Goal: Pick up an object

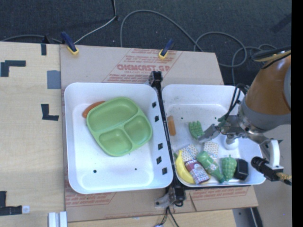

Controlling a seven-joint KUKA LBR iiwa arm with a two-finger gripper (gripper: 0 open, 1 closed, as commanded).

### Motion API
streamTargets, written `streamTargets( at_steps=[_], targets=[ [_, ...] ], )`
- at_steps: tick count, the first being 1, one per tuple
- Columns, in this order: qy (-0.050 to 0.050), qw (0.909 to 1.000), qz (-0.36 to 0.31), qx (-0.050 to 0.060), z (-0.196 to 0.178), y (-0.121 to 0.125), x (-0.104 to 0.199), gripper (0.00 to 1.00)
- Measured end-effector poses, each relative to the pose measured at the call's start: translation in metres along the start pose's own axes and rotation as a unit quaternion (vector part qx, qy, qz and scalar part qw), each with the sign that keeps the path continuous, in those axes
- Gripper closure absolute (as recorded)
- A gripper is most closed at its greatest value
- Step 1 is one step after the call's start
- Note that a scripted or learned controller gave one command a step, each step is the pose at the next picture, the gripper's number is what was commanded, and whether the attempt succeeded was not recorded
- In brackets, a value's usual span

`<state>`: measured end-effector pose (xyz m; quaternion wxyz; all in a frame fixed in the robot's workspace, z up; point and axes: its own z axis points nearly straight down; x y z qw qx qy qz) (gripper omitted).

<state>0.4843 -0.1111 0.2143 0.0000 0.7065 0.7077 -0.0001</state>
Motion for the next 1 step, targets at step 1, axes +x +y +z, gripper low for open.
streamTargets(
  at_steps=[1],
  targets=[
    [0.000,1.0000,0.000,0.001,0.0603,0.0658,0.0114,0.00]
  ],
)
